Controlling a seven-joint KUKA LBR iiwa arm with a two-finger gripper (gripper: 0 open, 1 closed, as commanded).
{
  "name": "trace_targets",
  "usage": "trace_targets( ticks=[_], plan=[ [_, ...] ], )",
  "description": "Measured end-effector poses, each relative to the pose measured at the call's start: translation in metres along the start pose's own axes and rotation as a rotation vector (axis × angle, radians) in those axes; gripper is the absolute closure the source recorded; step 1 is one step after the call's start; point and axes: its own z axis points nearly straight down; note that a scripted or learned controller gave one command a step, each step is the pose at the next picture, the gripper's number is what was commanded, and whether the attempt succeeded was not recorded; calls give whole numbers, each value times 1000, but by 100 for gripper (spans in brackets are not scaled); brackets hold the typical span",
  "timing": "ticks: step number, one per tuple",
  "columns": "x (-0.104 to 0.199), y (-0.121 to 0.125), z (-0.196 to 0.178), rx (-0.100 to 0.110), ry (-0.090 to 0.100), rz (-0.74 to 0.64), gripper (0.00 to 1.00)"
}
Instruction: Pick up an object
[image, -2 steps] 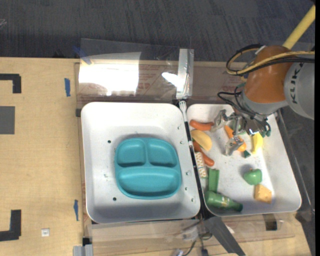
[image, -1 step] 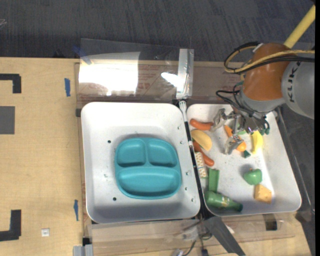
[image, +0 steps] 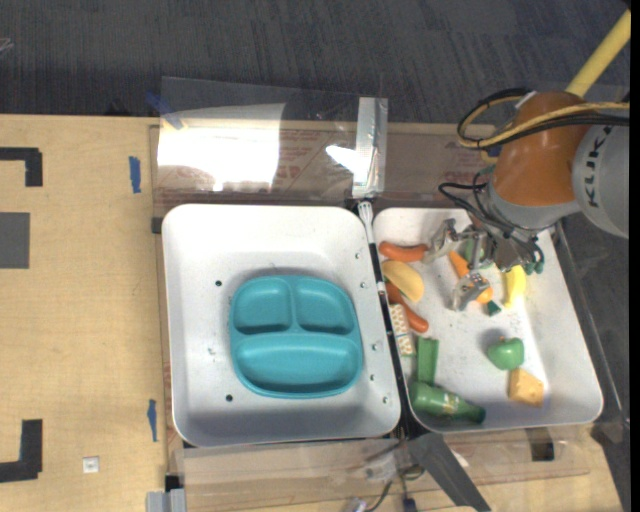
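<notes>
Toy food is what's up for grabs, all of it piled in the right bin (image: 575, 345). There's an orange carrot-looking piece (image: 404, 252) near the top left corner, a yellow-orange potato-ish lump (image: 404, 280) just below it, and a small red-orange bit (image: 416, 322) under that, next to a pale corn-like strip (image: 402, 330) lying along the left wall. Lower down sits a green bottle (image: 444, 402) on its side with a green block (image: 427, 358) just above it. Over on the right half: a green pepper-ish thing (image: 506, 352) and a yellow-orange chunk (image: 526, 386) just below it, near the bottom right corner.

The gripper (image: 470, 270) is down in the upper middle of that bin, with a few small orange, yellow and green pieces (image: 512, 283) crowded around it. Honestly can't tell if the fingers are apart or together, it's a tangle of metal and toys from this angle, and I can't see anything clearly clamped.

Room-wise, the left wall of the right bin is packed, and the middle of the floor between the bottle and the pepper is bare white. The left bin (image: 190, 300) holds a teal divided tray (image: 295, 335) in its centre with open white floor all round it.
</notes>
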Motion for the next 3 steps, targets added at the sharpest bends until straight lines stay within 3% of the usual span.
trace_targets(
  ticks=[1,2,3],
  plan=[
    [-5,0,-14,8,-19,0,100],
    [-7,-50,-207,12,-16,-209,100],
    [-24,17,-248,5,-12,-8,100]
  ],
)
